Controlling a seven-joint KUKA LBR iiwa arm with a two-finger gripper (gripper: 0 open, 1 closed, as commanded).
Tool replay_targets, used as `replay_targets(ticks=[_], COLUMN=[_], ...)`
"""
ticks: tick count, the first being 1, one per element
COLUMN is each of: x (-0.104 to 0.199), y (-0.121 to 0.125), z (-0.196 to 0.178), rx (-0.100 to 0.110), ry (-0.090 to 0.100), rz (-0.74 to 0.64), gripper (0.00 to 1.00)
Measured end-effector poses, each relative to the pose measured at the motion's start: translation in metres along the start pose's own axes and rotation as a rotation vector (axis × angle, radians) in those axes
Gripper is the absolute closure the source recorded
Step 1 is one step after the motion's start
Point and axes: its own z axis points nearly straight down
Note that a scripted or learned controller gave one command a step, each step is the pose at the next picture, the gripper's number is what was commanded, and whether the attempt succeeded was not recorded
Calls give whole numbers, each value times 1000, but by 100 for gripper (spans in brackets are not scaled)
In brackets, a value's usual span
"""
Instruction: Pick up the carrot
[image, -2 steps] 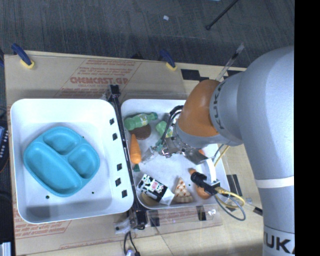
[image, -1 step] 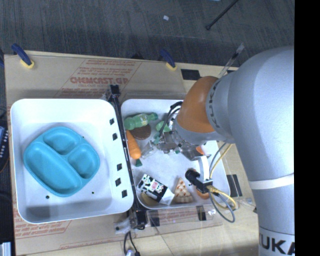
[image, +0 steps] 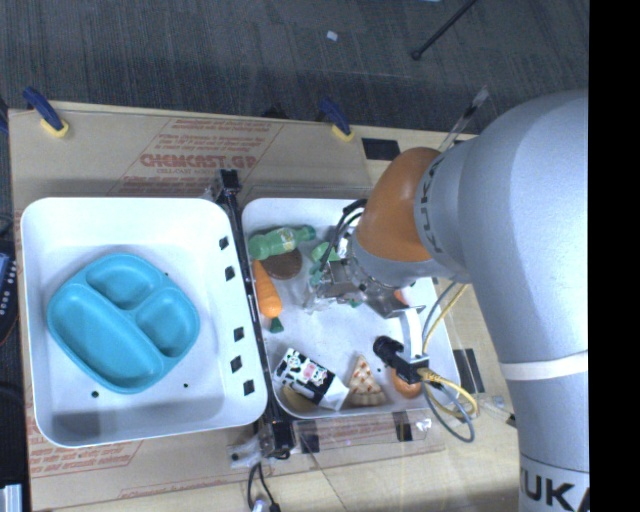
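The big grey arm (image: 520, 260) looms over the right bin (image: 430, 300); claw (image: 335, 285) state, cannot tell. The carrot (image: 267, 292) hugs the left wall: light, stiff, smooth, best pinched mid-body.

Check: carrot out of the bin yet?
No. The carrot lies flat in the right bin, along its left wall, apart from the gripper.

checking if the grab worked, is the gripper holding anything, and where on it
Nothing seems held. The gripper is in the right bin, and the carrot lies apart from it by the bin's left wall.
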Motion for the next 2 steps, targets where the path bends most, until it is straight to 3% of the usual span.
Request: replay_targets(ticks=[1,2], x=[74,101], y=[-74,-61], z=[-91,-88], rx=[1,7], ry=[9,9], rz=[57,486], gripper=[100,100])
